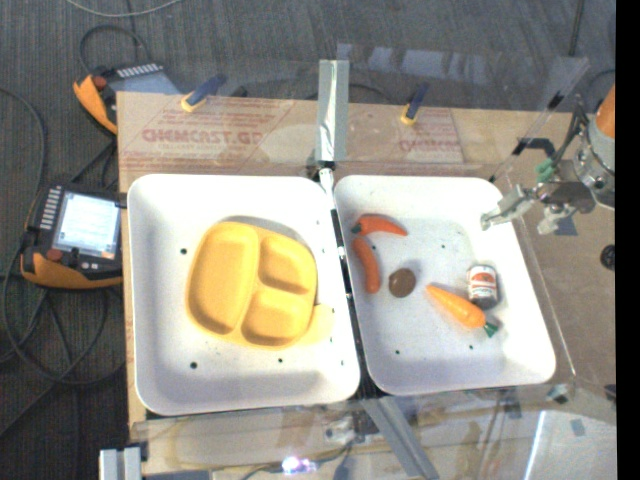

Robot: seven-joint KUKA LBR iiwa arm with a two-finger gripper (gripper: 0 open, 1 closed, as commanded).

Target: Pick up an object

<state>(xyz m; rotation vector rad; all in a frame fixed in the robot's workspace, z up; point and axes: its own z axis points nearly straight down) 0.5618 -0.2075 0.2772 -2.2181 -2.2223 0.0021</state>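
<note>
We see the gripper (528, 206) hanging over the right bin's (520, 368) upper right corner, though we cannot tell how its fingers stand. Inside that bin lie a carrot (456, 308), a small can (483, 284), a brown disc (402, 283) and two orange peppers (368, 265). A yellow tray (255, 282) fills the left bin (160, 368).

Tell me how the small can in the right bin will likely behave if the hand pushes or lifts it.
The can seems to lie on its side on the right bin floor, so a push would probably roll it. Its smooth, rounded body may slip between two fingers. It looks small and stiff, so probably light and unlikely to deform. The carrot close beside it could crowd a grasp.
</note>
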